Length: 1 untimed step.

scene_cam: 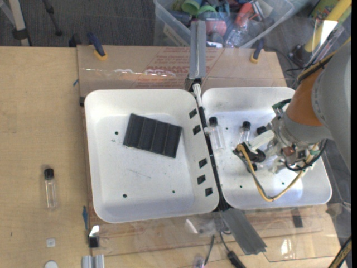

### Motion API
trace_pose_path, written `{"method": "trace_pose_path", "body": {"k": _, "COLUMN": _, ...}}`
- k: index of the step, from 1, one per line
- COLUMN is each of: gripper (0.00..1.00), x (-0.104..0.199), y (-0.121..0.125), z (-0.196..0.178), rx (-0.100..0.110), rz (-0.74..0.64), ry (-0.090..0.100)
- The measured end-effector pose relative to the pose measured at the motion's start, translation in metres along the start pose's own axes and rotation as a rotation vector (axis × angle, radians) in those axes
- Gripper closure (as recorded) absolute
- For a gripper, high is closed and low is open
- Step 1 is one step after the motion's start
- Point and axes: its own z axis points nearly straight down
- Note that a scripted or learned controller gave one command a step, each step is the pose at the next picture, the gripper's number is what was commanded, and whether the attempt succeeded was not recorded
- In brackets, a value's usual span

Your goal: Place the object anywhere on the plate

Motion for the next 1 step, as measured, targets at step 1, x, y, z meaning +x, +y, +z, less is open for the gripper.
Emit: {"method": "trace_pose_path", "body": {"k": 1, "gripper": 1.0, "x": -0.0493, "y": -0.0413, "z": -0.0001, "rx": 0.0, "rz": -0.051, "ry": 0.001}}
